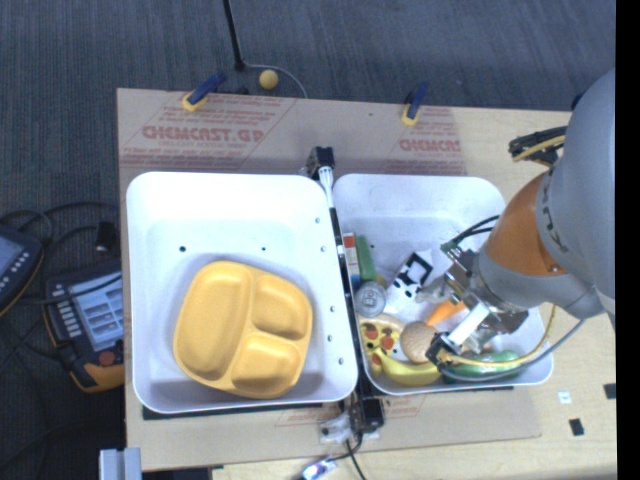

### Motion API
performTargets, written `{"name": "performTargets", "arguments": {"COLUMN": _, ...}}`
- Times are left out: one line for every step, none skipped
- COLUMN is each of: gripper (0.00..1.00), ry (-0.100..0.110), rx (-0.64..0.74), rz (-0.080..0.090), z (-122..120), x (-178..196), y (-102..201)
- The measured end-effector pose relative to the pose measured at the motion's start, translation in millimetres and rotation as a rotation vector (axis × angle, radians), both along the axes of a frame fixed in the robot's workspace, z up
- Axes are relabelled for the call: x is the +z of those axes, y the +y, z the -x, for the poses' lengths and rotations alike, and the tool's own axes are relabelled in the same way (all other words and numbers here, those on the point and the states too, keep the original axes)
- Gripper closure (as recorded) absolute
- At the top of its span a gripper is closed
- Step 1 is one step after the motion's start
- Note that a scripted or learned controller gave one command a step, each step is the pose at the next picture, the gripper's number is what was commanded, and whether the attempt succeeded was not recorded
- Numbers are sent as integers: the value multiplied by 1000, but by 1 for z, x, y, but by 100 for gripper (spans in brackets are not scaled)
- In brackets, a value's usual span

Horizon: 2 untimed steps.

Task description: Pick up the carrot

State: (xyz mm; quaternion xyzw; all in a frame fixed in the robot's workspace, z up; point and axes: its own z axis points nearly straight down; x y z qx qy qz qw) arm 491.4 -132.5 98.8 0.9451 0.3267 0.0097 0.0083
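A small orange carrot lies in the right bin, near its front right part among other toy foods. My gripper is low in that bin, right over the carrot and partly covering it. The grey arm with its orange band comes in from the right above the bin's right wall. The view is too cluttered to tell whether the carrot sits inside the gripper or only beside it.
Crowding the carrot are a banana, a brown round piece, a green item, a silver cap, a green stick and a black-and-white tag. The left bin holds a yellow divided plate.
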Motion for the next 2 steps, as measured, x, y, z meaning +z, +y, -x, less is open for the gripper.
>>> {"name": "performTargets", "arguments": {"gripper": 100, "ry": 3, "rx": -2, "rz": 8, "z": 1, "x": 9, "y": -4}}
{"name": "performTargets", "arguments": {"gripper": 100, "ry": 31, "rx": 208, "rz": -7, "z": 9, "x": 41, "y": 17}}
